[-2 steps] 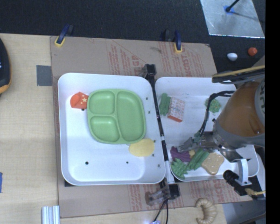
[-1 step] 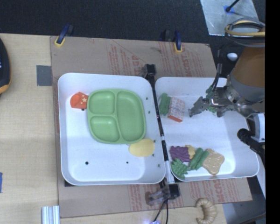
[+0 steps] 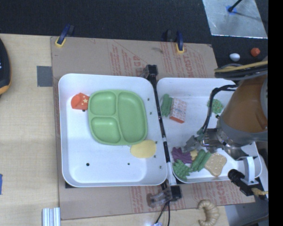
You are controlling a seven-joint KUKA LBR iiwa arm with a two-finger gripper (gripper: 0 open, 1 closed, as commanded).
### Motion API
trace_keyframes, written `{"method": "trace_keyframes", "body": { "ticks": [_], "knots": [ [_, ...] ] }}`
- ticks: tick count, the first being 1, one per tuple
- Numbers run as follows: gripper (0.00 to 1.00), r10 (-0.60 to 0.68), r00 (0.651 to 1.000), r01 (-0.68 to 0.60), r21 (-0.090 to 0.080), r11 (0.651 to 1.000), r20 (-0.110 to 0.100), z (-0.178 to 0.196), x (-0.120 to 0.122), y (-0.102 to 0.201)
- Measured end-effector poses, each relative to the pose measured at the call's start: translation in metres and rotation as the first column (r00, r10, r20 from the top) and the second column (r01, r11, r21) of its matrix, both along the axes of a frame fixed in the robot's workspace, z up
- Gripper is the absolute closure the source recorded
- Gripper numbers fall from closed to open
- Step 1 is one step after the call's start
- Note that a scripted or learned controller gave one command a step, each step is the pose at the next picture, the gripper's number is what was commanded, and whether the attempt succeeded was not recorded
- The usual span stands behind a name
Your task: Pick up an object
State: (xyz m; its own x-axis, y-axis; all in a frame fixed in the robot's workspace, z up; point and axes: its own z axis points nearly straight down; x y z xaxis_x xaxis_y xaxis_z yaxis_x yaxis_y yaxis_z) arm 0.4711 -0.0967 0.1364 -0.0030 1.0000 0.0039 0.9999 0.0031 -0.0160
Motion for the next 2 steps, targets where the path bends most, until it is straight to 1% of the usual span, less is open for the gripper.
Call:
{"method": "trace_keyframes", "body": {
  "ticks": [1,2],
  "knots": [
    [0.00,-0.010,1.000,0.011,-0.010,1.000,0.013,-0.033,0.003,-0.123],
    [0.00,0.007,0.999,-0.007,-0.007,1.000,0.031,0.111,0.062,-0.083]
  ]
}}
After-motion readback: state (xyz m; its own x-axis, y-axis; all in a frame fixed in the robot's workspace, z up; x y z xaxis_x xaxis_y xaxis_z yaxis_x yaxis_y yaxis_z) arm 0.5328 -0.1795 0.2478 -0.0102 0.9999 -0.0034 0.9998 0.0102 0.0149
